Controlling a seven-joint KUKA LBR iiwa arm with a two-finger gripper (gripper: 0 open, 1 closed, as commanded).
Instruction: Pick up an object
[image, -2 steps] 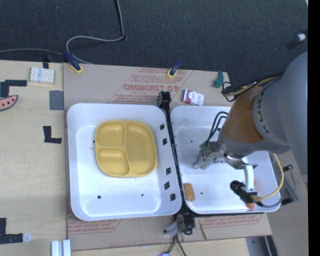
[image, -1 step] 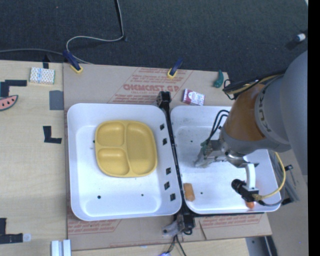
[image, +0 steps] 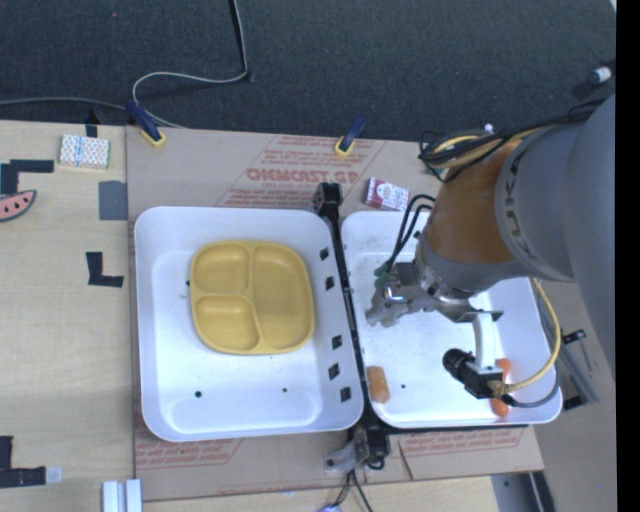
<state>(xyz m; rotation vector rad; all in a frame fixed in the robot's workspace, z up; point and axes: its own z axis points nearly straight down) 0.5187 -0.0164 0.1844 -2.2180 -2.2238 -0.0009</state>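
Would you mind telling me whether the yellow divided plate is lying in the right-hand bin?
No, the yellow plate lies in the left bin, while the arm reaches over the right bin.

the grey arm (image: 560, 190) reached in from the right, its orange band (image: 470, 205) above the wrist. the gripper (image: 388, 300) hung low over the right bin's (image: 520, 415) left side, pointing down.

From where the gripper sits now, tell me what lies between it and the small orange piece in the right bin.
Nothing visible. The gripper is over the right bin, and the orange piece lies nearer the front edge, with bare white floor between them.
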